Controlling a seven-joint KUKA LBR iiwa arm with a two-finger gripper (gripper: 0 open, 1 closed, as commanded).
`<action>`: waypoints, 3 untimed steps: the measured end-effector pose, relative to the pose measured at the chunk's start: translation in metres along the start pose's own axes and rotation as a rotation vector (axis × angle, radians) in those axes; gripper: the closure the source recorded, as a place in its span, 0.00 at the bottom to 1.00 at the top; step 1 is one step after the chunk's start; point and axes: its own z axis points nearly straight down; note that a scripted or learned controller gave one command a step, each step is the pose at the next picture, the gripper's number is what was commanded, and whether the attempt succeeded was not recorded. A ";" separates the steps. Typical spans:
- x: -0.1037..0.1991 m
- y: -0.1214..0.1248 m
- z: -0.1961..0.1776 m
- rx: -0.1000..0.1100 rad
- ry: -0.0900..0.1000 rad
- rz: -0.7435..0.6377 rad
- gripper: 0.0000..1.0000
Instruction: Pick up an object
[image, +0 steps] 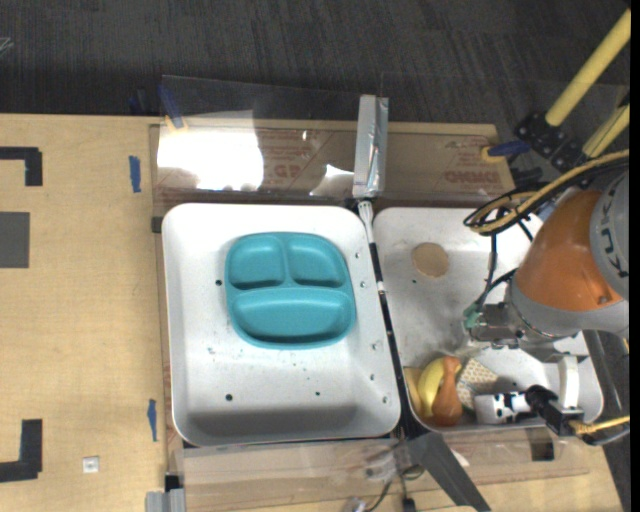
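Observation:
My gripper (488, 330) hangs over the middle of the right bin (450, 300), under the orange-banded wrist, which covers most of it. Just below it, in the bin's front corner, lies a small pile: a yellow banana (428, 383), an orange-red piece (449, 398), a tan waffle-like piece (480, 376) and a small white and black object (505, 404). A round tan cookie (430, 260) lies alone toward the back of the same bin, to the left of the gripper.
The left bin (200, 380) holds a teal divided plate (290, 288). A clear upright panel (368, 150) stands behind the bins. Cables loop (510, 205) above the arm at the right.

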 end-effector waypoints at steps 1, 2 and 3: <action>0.000 -0.001 0.001 0.002 0.000 0.000 0.00; 0.029 0.029 -0.087 0.008 0.002 0.069 0.00; 0.011 -0.016 0.011 0.007 0.002 -0.011 0.00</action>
